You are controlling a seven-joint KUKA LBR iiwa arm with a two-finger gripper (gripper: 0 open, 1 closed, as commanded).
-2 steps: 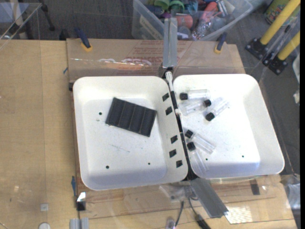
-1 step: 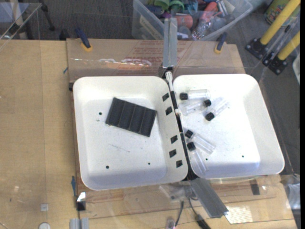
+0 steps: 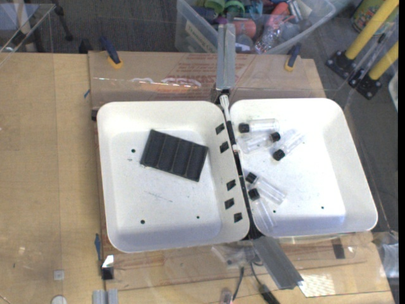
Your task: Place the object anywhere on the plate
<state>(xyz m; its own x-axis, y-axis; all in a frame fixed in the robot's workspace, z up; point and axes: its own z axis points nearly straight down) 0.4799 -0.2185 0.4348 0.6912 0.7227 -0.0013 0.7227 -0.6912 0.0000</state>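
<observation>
right bin (image 3: 354, 189): several clear vials with black caps (image 3: 266, 135), scattered near divider (image 3: 231, 163); some touching, some overlapping. dark ribbed plate (image 3: 174, 155) lies flat in left bin (image 3: 120, 220), left of divider, well apart from vials. end effector state: cannot tell. judged risks: clear round vials may roll or slip at pinch; clustered vials may cause double pick or nudge; carry across divider may clip rim; vial may roll off ribbed plate.
</observation>
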